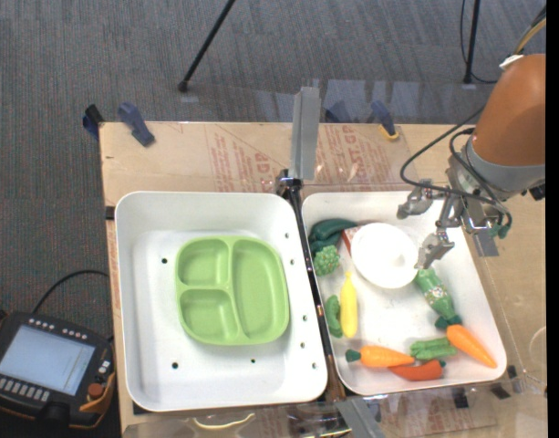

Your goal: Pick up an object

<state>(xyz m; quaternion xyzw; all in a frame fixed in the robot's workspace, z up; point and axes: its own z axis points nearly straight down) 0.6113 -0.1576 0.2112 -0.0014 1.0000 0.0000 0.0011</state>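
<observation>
fingers [434,245]: spread open, nothing between, above right bin [484,286] | white plate [383,255]: just left | toy vegetables: corn [349,306], carrot [471,345] below | green tray [232,290]: left bin [133,272]

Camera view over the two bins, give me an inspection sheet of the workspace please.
Surface: plywood bench bearing left bin and right bin.
Job's things: white plate, yellow corn, broccoli, two carrots in the right bin.
Clutter: green divided plate in the left bin.
Grippers: gripper above the right bin, beside the white plate.
Cables: cable loop near the wrist.
Surroundings: teach pendant, tripod leg, carpet.
</observation>
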